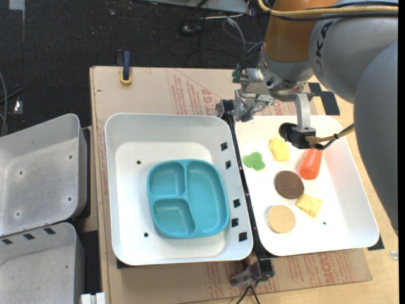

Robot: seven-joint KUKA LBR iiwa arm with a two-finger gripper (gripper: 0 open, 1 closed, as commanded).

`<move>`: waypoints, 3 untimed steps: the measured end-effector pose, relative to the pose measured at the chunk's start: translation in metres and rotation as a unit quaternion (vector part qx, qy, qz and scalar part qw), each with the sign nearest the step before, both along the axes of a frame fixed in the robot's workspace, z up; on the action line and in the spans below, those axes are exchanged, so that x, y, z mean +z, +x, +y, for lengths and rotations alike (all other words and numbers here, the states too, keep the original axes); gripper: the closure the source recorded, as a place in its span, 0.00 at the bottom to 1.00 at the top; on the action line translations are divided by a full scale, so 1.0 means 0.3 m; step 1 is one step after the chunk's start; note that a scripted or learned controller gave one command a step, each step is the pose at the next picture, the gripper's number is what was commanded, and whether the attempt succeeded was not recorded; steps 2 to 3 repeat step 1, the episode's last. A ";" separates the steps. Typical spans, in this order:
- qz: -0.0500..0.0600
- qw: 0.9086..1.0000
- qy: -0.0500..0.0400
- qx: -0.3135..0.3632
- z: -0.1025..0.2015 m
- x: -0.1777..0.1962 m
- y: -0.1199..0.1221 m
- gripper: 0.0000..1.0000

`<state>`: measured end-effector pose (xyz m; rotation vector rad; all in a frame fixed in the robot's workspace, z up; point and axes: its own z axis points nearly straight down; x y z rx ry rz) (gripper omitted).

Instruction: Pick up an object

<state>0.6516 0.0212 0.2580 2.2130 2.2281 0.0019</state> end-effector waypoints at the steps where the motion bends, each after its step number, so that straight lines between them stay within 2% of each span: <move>1: 0.001 1.000 0.000 -0.001 0.168 -0.058 -0.013 1.00; 3: 0.001 1.000 0.000 -0.001 0.168 -0.058 -0.013 1.00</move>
